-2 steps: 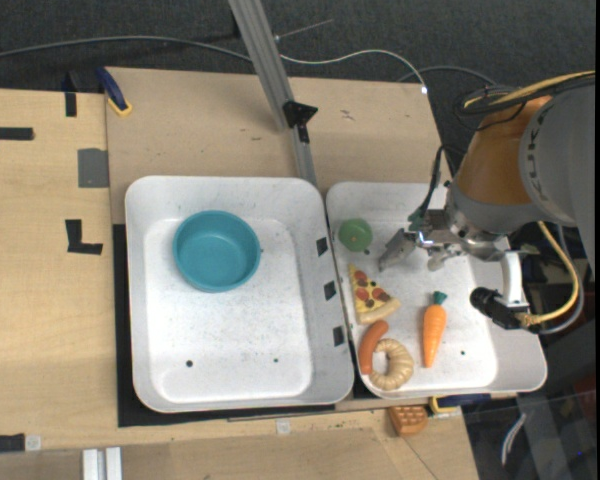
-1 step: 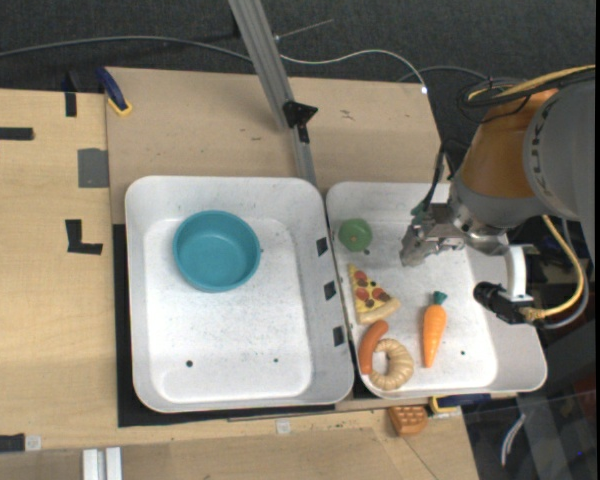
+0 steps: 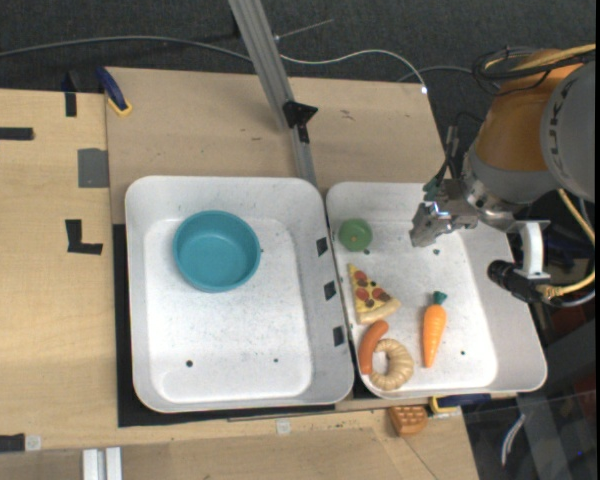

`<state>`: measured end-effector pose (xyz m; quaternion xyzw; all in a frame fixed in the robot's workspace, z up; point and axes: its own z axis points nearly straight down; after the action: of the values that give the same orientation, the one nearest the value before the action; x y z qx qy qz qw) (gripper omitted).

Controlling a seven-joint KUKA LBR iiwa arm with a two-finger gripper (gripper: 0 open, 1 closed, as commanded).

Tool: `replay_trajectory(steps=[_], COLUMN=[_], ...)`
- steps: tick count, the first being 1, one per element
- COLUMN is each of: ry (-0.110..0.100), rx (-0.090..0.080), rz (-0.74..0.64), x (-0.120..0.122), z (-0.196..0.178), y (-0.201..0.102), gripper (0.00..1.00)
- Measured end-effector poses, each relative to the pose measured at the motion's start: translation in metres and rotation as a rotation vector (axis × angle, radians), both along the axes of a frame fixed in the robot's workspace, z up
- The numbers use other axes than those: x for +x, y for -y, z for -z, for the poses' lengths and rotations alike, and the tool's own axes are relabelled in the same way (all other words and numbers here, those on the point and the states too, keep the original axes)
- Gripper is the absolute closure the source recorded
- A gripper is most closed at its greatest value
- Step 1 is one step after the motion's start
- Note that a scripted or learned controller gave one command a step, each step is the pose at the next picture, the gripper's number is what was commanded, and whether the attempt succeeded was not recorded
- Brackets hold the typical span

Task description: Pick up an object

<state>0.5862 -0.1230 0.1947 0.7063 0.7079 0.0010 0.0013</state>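
My gripper (image 3: 427,232) hangs over the upper right part of the right bin (image 3: 480,278), with nothing seen between its fingers. Below and left of it lie a green round object (image 3: 355,234), a pizza slice (image 3: 369,292), a carrot (image 3: 433,332), a tan doughnut (image 3: 391,362) and a red-orange sausage (image 3: 372,342). The carrot lies about a hand's width below the gripper. The green object sits to its left near the bin's left wall.
A blue bowl (image 3: 217,251) stands in the upper left of the left bin (image 3: 230,368). A grey metal pole (image 3: 270,63) slants down to the bins' shared top edge. A small orange item (image 3: 408,420) lies just below the right bin.
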Motion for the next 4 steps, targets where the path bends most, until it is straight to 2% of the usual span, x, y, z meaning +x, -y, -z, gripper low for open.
replay_trajectory(steps=[1,2,4], ry=[-0.004,-0.003,-0.005], rx=[0.001,0.002,0.002], rz=[0.001,-0.005,-0.005], x=[0.0,0.015,0.039], z=[-0.005,-0.02,-0.011], y=[-0.001,-0.055,-0.165], gripper=[1.0,1.0,1.0])
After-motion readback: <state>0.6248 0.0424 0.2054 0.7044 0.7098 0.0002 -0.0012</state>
